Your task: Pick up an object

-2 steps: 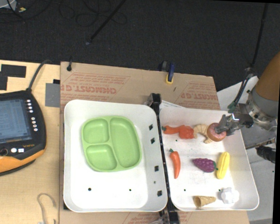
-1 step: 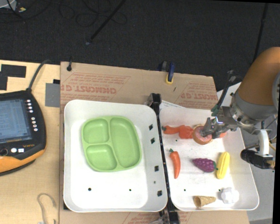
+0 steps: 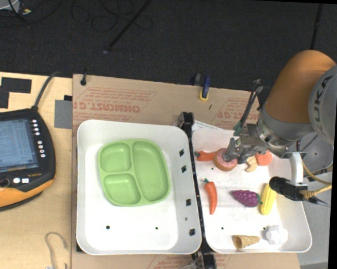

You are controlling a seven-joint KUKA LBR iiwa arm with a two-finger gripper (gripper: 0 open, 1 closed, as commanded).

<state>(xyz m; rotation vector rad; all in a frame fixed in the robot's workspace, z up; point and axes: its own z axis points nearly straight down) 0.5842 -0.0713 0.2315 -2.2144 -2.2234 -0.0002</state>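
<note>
White bins: two shallow white plastic bins are set side by side on the bench; the left bin (image 3: pixel 89 223) bears a green three-compartment tray (image 3: pixel 134 173), the right bin (image 3: pixel 299 236) bears the small toys.
Arm: the grey KUKA arm with the orange band (image 3: pixel 299 88) is reached in from the right, over the far part of the right bin.
Gripper: the two-finger gripper (image 3: pixel 234 153) is seen low over the pink round toy with a brown rim (image 3: pixel 226 161); how far it is parted cannot be told, and nothing can be made out as gripped.
Key relation: the pink round toy lies directly beneath the gripper, touching or just below it; which cannot be told. A straight descent is judged sufficient.
Target axis: the round toy shows no long axis, so wrist turn is judged to matter little.
Neighbours: an orange carrot-like piece (image 3: pixel 206 156) lies just left of it, an orange-red lump (image 3: pixel 264 158) to its right.
Other toys: a red chili pepper (image 3: pixel 211 195), long axis near to far; purple grapes (image 3: pixel 245 197); a yellow corn cob (image 3: pixel 266 200); a tan cone (image 3: pixel 245 241); a small white piece (image 3: pixel 274 235).
</note>
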